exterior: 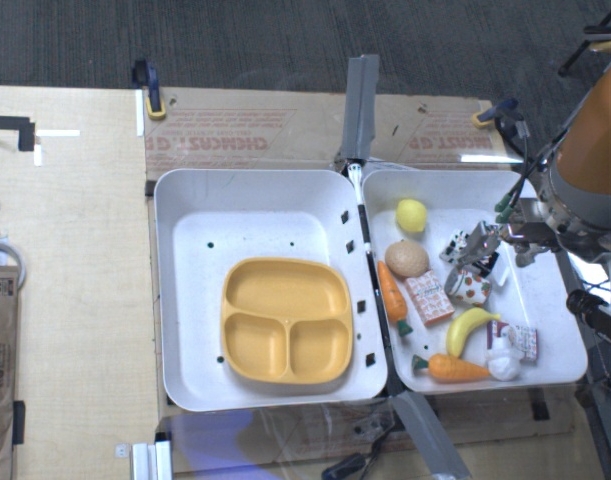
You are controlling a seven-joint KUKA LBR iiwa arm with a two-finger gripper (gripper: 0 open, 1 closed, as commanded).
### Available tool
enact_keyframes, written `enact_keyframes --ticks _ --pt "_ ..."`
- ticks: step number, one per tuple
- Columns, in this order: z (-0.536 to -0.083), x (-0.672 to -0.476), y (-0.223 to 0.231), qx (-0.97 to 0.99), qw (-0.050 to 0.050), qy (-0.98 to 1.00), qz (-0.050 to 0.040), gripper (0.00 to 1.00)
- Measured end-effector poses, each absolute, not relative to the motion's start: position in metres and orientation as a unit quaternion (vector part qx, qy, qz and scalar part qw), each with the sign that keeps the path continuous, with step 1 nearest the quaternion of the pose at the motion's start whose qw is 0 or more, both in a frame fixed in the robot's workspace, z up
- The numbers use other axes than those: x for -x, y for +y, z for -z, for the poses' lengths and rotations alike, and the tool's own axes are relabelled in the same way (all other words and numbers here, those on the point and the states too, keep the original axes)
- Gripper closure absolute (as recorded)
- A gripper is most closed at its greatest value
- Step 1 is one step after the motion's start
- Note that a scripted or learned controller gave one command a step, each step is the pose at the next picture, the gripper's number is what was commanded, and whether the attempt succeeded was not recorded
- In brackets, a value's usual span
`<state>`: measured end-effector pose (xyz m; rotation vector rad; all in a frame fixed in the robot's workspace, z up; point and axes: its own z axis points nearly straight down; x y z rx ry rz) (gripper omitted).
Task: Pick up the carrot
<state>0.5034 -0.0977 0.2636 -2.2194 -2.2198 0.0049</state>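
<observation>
The gripper (475, 253) hung low over the right white plastic bin (555, 368), and I could not tell how its jaws stood, because they were small and mixed in with the things under them. Right under the jaws sat a small white toy with red spots (472, 286). There were two orange carrots. The fat orange carrot with a green end (453, 369) lay well below the jaws, flat against the bin's near wall, apart from the gripper. The thin orange carrot (391, 293) lay to the left of the jaws, along the bin's left wall. A yellow plastic banana (467, 328) lay below the jaws, just above the fat carrot. A small pink box (428, 299) lay left of and a little below the jaws, beside the thin carrot. A brown round potato-like ball (407, 259) sat left of the jaws, and a yellow lemon (412, 215) sat up and to the left. A white crumpled wrapper (513, 350) lay below and to the right. Far to the left, the other white bin (185, 268) held a yellow plate with three parts (287, 320). Both bins stood on a pale wooden bench (65, 298) with brown cardboard (255, 128) behind them, and the floor (235, 18) past the bench was dark grey.
</observation>
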Motion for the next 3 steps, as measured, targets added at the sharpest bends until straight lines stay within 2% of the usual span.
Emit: enact_keyframes --ticks 1,2,3 --pt "-0.164 -0.477 -0.102 0.906 0.002 -0.422 -0.0017 0.00" --pt "-0.116 -0.481 -0.098 0.956 0.002 -0.293 -0.0028 0.00" --pt "-0.167 -0.544 -0.096 0.958 0.000 -0.286 -0.0023 0.00"
